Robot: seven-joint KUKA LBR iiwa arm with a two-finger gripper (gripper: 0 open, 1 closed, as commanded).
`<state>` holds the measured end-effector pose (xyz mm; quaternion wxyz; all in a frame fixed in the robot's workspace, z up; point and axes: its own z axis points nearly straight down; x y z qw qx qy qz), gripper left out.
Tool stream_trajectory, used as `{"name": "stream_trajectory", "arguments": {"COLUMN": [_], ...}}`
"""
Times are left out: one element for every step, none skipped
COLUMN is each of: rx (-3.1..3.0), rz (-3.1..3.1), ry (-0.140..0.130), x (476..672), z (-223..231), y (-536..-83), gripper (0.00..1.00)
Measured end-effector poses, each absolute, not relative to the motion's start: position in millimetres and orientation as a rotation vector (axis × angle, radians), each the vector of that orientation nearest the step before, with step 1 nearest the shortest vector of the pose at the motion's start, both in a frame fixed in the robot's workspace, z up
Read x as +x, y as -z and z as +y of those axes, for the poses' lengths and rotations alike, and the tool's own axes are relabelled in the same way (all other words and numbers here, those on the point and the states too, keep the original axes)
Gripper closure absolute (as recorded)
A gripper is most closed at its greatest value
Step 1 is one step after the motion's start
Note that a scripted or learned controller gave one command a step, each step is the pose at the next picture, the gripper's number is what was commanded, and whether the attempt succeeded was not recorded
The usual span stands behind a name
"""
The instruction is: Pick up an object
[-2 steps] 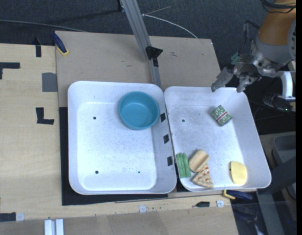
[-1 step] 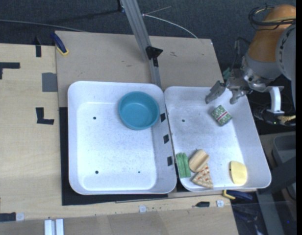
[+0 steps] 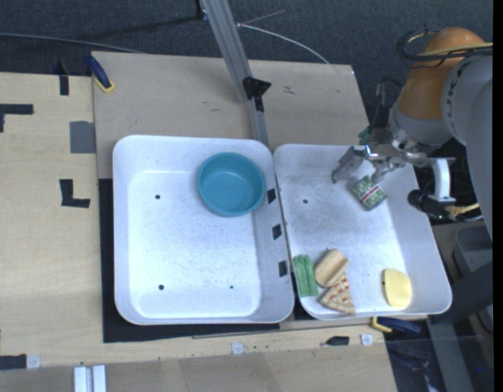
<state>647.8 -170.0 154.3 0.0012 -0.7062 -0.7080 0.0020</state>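
The pincer (image 3: 359, 167) hangs over the right bin (image 3: 317, 219), fingers spread and grasping nothing, and the small green can (image 3: 368, 193) lies tilted just below it, seemingly the target, since the food pieces (image 3: 333, 278) lie well off toward the near rim.

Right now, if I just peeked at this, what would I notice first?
Probably the blue bowl sitting at the far end of the left bin. Next, the grey and orange arm's pincer over the right bin, with a small green and white can right by it. Toy food is huddled at that bin's near end.
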Motion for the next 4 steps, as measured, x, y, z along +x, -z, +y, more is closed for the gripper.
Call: {"name": "stream_trajectory", "arguments": {"rx": [-2.226, -2.218, -2.222, -2.221], "rz": [-2.234, -2.226, -2.225, -2.225], "ry": [0.010, -0.004, 0.002, 0.002], "x": [657.7, 654.0, 654.1, 655.0], "z": [-164.7, -163.7, -172.2, -171.6], "y": [-123.8, -126.0, -174.2, -217.3], "gripper": [0.00, 1.00, 1.00, 1.00]}}
